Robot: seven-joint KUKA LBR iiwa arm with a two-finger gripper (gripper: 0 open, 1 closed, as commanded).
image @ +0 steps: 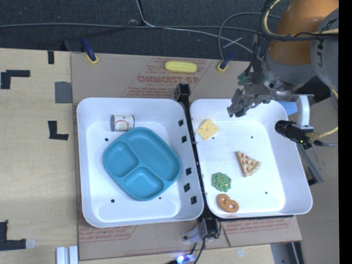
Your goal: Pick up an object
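The right bin (286,164) holds a yellow cheese wedge (207,130) at its upper left, a pizza slice (247,163) in the middle, a green broccoli piece (221,181) and a brown pretzel (226,203) near the front. My gripper (237,108) hangs above the bin's back edge, right of the cheese wedge and apart from it. Nothing shows between its dark fingertips. The left bin (88,147) contains a blue divided plate (142,162) and a small can (122,122) lying on its side.
A yellow banana-shaped toy (180,66) lies on the cardboard behind the bins. Blue-and-yellow clamps (88,51) hold the cardboard's back corners. Cables loop above the arm at the top right. A black divider (188,142) runs between the bins.
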